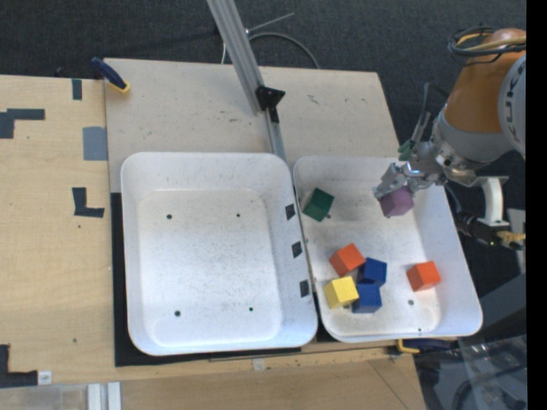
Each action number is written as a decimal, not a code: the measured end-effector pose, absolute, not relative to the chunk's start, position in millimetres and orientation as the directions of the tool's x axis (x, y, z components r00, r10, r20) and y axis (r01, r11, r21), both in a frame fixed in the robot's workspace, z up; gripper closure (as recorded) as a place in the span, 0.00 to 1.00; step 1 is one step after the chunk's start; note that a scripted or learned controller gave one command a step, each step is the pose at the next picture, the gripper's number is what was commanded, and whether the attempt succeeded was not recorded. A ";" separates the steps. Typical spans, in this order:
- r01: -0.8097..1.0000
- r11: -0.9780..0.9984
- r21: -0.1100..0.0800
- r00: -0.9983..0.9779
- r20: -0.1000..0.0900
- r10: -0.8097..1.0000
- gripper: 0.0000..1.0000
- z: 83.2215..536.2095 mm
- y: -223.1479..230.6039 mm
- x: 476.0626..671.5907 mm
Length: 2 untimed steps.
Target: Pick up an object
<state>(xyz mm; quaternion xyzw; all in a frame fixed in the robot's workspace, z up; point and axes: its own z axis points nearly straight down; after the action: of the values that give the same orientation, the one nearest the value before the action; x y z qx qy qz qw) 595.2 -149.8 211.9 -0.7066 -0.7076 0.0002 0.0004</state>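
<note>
My gripper (396, 188) hangs over the upper right part of the right bin (449, 229), reaching in from the right. A purple block (397, 202) sits between its fingertips, and the fingers are shut on it. Lower in the same bin lie a green cube (319, 204), an orange cube (347, 259), two blue cubes (373, 271) (367, 297), a yellow cube (341, 291) and a red-orange cube (423, 275).
The left bin (205, 173) stands beside the right one, their rims touching. A slanted metal bar (244, 49) runs from the top down to the gap between the bins. A blue-and-yellow tool (109, 74) lies at the bench's far left corner.
</note>
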 end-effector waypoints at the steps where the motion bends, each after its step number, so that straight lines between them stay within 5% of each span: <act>1: 1.000 0.006 0.000 -0.006 0.002 1.000 1.00 222.6 -99.2 608.0; 2: 1.000 0.008 -0.002 -0.008 0.002 1.000 1.00 220.4 -38.4 621.1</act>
<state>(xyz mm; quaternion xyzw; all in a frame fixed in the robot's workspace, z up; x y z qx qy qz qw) 621.1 -38.4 220.4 -0.7043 -0.7099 -0.0003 0.0015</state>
